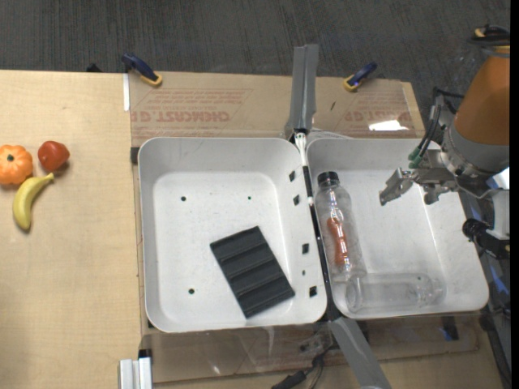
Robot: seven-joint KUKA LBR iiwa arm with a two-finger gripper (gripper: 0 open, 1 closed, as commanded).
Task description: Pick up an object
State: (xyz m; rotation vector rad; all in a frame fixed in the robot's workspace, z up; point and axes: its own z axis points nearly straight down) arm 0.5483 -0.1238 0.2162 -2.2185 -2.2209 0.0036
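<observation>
Clear plastic bottle (336, 232) lies lengthwise by the right bin's (454, 241) left wall. My pincer (403, 183) hovers apart from it, upper right; can't tell its spread. I'd align across the bottle's body, then descend.

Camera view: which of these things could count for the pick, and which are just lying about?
In the bins, candidates for the pick:
- dark ribbed block, left bin
- clear bottle with orange inside, right bin, along its left wall
- clear bottle lying across the right bin's near end
- pincer over the right bin

Lying about:
- banana, orange fruit, red fruit on the bench
- two clamps on cardboard
</observation>
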